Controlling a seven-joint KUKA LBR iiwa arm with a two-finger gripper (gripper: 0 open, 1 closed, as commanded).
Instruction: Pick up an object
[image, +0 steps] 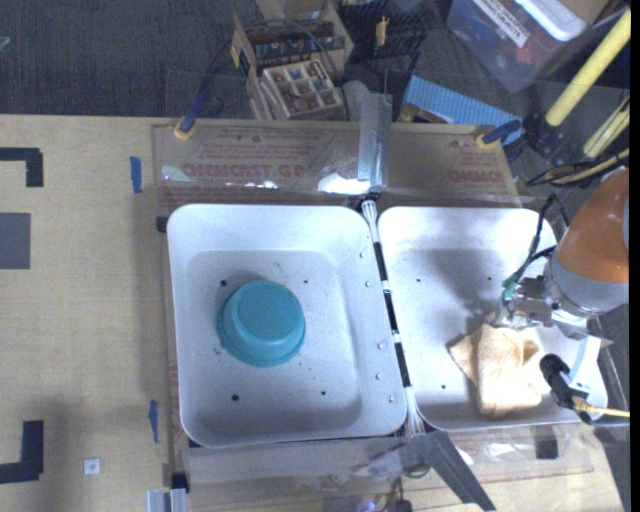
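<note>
A teal upturned bowl (262, 321) sits in the left bin (200, 250), a little left of its middle. A crumpled tan cloth (497, 366) lies in the near right part of the right bin (440, 250). The arm, with its orange band (603, 238), comes in from the right, and my gripper (517, 312) hangs just above the cloth's far edge. The wrist hides the fingertips, and I cannot make out whether they touch the cloth.
Clear plastic sheeting and cardboard (340, 165) back the bins. A metal divider strip (385, 300) runs between the bins. Cables and a yellow pole (590, 60) crowd the far right. Wooden bench top (70, 330) stretches to the left.
</note>
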